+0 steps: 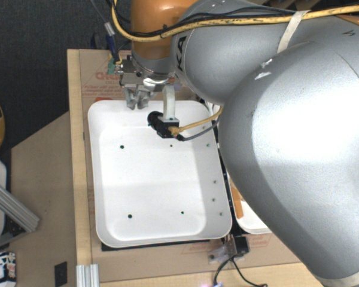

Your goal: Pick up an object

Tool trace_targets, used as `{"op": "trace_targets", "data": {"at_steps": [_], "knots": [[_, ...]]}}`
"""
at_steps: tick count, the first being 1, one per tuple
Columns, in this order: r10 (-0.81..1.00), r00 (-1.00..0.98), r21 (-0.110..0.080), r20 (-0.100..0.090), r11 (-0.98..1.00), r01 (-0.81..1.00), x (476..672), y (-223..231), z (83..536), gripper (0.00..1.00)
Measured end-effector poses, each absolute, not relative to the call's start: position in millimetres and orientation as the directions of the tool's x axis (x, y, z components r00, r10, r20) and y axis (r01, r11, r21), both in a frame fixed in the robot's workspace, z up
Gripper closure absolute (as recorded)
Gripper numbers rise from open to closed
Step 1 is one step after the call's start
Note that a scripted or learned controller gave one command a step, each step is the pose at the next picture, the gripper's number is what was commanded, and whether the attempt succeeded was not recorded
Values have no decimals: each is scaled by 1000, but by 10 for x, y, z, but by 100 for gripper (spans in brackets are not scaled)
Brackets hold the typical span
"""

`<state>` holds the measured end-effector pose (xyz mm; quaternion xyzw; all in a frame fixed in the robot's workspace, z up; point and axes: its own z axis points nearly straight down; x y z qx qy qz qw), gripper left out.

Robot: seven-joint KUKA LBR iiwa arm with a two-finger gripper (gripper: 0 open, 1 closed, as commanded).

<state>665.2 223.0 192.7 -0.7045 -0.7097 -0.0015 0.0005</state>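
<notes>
**Arm** (287, 112): grey, enters from the right and covers most of the right half of the camera view. Its orange band (161, 8) sits at top centre, with a yellow cable (239, 20) looped around it and running off to the right.

**Gripper** (137, 100): hangs below the orange band, over the far rim of the left bin near its far left corner. The angle is too steep to tell how far the claw is open or whether it has hold of anything.

**Black part** (161, 124): small and dark, just right of the gripper under a pale upright piece, with a cable leading from it. It is probably tool hardware rather than a loose item.

**Left bin** (155, 184): shallow, white, with rounded corners. A few dark dots (122, 147) are spread across its floor.

**Right bin** (251, 223): its near left corner shows beneath the arm.

**Tan sliver** (237, 208): lies at the right bin's left edge, well apart from the gripper. It is possibly the object to pick, but too little of it shows to be sure.

**Bench** (78, 160): a brown board bearing both bins.
</notes>
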Motion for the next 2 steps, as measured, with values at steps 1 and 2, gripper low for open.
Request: {"op": "trace_targets", "data": {"at_steps": [1, 2], "knots": [[1000, -1, -7, -2, 1, 1000, 6649, 2244, 1428, 100], [1000, 6, 8, -1, -6, 1000, 6684, 1611, 2184, 100]]}}
